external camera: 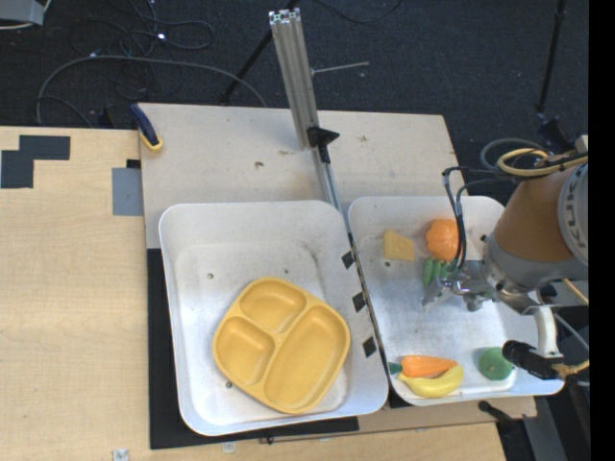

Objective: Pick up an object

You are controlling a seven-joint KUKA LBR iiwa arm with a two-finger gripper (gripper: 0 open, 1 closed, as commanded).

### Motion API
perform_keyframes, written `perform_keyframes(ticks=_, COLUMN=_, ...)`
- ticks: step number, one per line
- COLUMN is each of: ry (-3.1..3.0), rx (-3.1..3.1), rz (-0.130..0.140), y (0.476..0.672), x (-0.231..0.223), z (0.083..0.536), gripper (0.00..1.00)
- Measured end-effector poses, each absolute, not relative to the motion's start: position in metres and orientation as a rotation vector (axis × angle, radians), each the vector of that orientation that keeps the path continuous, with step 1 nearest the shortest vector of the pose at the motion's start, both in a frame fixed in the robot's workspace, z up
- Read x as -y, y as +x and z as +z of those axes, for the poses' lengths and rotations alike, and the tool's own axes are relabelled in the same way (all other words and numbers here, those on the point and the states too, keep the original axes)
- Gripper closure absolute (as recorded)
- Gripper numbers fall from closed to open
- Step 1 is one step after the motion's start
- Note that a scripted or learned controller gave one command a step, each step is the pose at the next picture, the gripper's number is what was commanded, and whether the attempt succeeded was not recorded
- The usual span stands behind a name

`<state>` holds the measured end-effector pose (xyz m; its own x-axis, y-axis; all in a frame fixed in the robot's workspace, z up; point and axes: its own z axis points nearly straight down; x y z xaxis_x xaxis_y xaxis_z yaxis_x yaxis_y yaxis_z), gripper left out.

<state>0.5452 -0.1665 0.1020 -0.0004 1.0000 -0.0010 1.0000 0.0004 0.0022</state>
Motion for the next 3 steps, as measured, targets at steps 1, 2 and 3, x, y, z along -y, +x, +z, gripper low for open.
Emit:
perform_keyframes(ticks=1, ry=2.229, rx=-2.221, rz=-0.004, y=0.543, x=0.167, z=0.108, gripper=1.00)
perform_keyframes(ticks=2, ry=2.220, rx=-2.222, rz=0.001, y=0.541, x=0.162, z=0.152, gripper=1.00)
perform_keyframes(ticks=3, ry=2.218, rx=-2.222, rz=0.002, y=0.546, x=0.153, z=0.203, gripper=1.00)
